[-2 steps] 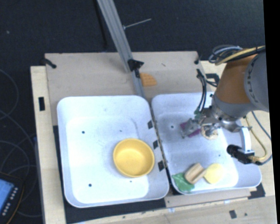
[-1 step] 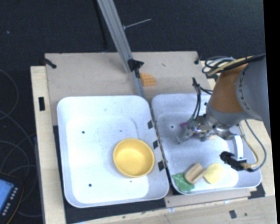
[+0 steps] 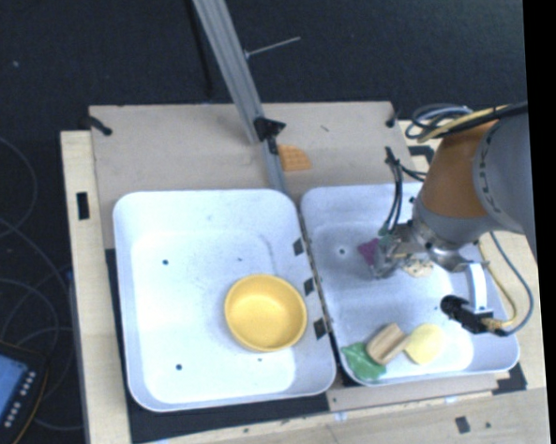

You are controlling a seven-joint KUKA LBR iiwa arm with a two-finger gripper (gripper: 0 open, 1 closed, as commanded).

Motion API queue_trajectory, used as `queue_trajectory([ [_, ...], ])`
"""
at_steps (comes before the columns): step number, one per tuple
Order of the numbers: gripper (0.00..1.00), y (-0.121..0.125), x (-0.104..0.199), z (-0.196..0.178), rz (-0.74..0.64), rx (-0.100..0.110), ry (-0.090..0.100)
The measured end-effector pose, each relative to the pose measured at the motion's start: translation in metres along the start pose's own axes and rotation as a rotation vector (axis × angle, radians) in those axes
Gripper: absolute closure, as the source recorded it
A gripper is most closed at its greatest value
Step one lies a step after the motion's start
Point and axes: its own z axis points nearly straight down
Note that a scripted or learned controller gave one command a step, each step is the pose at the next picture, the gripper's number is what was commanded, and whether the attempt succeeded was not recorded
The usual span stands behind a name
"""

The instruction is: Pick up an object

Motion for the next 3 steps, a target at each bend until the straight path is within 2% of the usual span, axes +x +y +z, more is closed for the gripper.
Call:
queue_trajectory([
  [1,1.0,-0.003,0.006,-0.06,-0.012,-0.003,0.0],
  [2,1.0,0.007,-0.003,-0.116,-0.011,-0.003,-0.001],
  [3,1.0,0.003,-0.011,-0.165,-0.012,-0.003,-0.001],
])
